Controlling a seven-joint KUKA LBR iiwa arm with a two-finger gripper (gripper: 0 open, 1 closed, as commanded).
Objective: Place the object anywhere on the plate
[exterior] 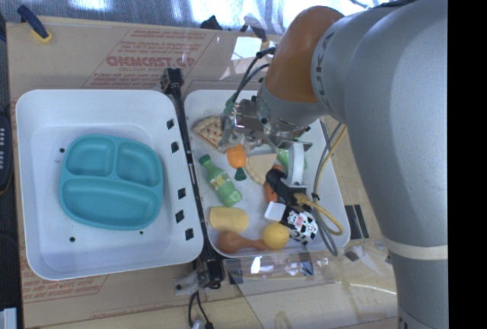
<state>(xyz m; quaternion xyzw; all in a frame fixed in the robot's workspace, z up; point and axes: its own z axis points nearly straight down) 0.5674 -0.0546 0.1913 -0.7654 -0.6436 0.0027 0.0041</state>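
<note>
A teal plate [111,181] with three compartments lies in the left white bin [38,122]. The right white bin [199,103] holds several toy foods. My gripper [242,131] is down inside this right bin near its back, under the grey arm with the orange band. A small orange toy [237,156] sits just below the gripper's tip, and whether it is touched I cannot tell. A waffle-like wedge [207,130] lies just to the gripper's left.
In the right bin also lie a green bottle [221,182], a yellow block [228,218], a brown drumstick [237,243], a lemon [275,234] and a cow-patterned carton [303,225]. A black divider [183,160] separates the bins.
</note>
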